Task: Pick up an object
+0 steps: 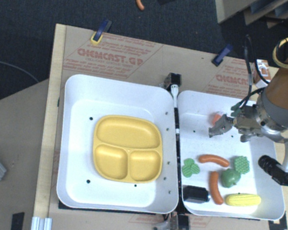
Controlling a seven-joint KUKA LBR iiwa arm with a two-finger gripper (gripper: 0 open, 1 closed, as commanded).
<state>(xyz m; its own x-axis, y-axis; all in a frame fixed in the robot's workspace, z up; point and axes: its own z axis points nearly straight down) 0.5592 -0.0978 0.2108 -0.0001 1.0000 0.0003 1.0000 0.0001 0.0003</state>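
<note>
Gripper [223, 129], jaws apparently apart and empty, hovers over the right bin [202, 108]; it should centre above the upper sausage [214, 160] before descending.

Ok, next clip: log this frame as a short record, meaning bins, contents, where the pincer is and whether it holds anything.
left bin: yellow divided plate
right bin: two sausages, corn cob, green pepper, two green leafy pieces, black block, small orange piece
pincer: over right bin's far part, beside the small orange piece
held: nothing seen between fingers
floor: stray orange piece
</note>
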